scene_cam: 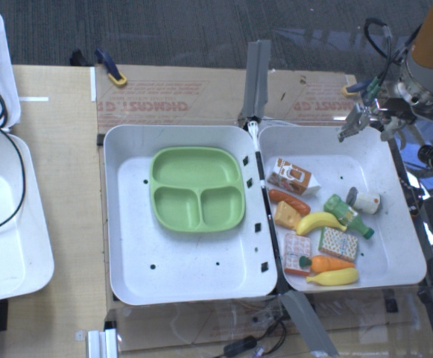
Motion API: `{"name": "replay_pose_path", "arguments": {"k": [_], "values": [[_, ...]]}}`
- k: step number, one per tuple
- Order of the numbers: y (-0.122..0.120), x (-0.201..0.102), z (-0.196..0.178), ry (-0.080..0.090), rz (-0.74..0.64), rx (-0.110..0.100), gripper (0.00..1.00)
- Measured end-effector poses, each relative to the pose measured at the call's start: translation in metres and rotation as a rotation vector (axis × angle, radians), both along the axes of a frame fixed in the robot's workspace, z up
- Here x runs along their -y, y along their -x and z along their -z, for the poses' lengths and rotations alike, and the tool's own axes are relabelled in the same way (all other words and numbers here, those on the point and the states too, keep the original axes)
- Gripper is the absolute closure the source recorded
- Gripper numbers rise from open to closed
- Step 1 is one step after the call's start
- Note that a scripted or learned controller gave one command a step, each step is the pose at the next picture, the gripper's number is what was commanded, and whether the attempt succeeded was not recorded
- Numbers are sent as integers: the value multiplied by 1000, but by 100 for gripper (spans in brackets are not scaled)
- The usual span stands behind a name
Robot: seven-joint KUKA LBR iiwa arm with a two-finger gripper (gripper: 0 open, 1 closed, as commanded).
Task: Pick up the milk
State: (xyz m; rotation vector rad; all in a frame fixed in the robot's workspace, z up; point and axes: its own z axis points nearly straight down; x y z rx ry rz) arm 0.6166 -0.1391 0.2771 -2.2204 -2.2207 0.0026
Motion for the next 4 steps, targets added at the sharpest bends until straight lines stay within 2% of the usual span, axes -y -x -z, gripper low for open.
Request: {"name": "replay_pose_path", "arguments": {"k": [1, 2, 3, 4], "values": [[-12, -43, 111, 0, -279, 1, 0], [-12, -41, 101, 1, -276, 2, 100], [22, -127, 63, 0, -189, 0, 100], [46, -182, 53, 0, -217, -1, 100]]}}
